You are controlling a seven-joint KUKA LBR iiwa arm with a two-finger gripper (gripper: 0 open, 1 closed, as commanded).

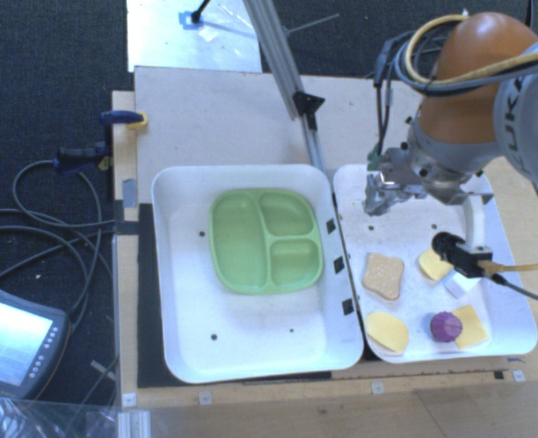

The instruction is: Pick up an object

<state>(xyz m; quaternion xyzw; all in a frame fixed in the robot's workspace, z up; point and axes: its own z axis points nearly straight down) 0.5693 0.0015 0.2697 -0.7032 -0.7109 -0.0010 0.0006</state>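
The gripper (381,194) hangs over the right bin's (524,322) twelve o'clock end; whether its fingers are open, I cannot tell. The toast (383,276) lies toward six o'clock. Dropping here, it'd likely grab nothing.

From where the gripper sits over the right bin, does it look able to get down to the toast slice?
Probably yes. The toast slice lies flat in the right bin, apart from its neighbours, with bare floor between it and the gripper above it in the view. Nothing appears to block the way.
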